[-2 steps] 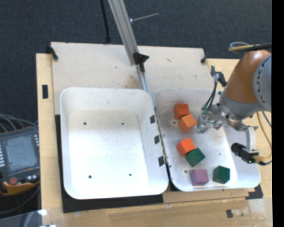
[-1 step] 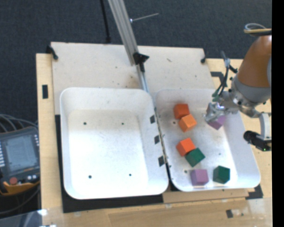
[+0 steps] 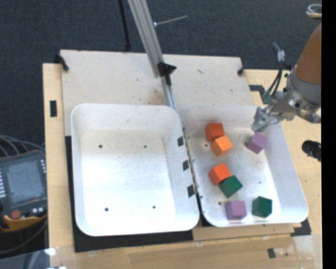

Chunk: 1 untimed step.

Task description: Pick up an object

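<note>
Reaching in from the right, the arm (image 3: 309, 66) hangs its end effector (image 3: 262, 123) over the top right part of the right bin (image 3: 291, 172). Whether the end effector is open or closed I cannot tell, because it is small and blurry. I see nothing held in it.

The nearest thing to grab is a purple block (image 3: 256, 143). It sits just below the end effector and a tiny bit to the left in the picture, very close to the tip. It may be touching, but I cannot be sure. The block is turned a little, like a diamond, and it looks about as wide as it is long, so it has no long side to line up with. I think the next move is a short drop straight down onto it.

Other blocks lie farther to the left and lower in the same bin. Two orange blocks (image 3: 218, 138) touch each other near the top. Another orange block (image 3: 219, 173) leans against a green block (image 3: 231, 185). A second purple block (image 3: 235, 209) and a second green block (image 3: 262, 207) sit near the bottom edge. The left bin (image 3: 78, 150) sits beside it on the tabletop (image 3: 53, 150).

I cannot read any words or labels on the blocks or the bins.
</note>
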Available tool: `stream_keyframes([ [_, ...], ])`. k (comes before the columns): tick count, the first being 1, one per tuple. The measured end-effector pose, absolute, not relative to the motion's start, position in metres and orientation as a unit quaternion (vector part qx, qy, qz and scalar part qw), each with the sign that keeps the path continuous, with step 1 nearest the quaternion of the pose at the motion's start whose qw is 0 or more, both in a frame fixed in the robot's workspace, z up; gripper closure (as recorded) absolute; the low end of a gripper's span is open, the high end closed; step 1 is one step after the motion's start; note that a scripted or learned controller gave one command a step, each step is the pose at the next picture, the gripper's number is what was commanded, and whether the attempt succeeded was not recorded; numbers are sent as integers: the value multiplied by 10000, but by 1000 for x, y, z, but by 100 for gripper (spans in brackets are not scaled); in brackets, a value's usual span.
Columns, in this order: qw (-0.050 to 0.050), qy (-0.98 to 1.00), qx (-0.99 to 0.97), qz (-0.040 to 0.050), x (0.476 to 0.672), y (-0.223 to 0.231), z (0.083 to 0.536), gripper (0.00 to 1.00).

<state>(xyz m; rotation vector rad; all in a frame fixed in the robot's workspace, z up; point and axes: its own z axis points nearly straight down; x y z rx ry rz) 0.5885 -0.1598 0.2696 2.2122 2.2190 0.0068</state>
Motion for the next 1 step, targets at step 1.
stream_keyframes([
  [1,21,7089,7053,2,589,-161,270,100],
])
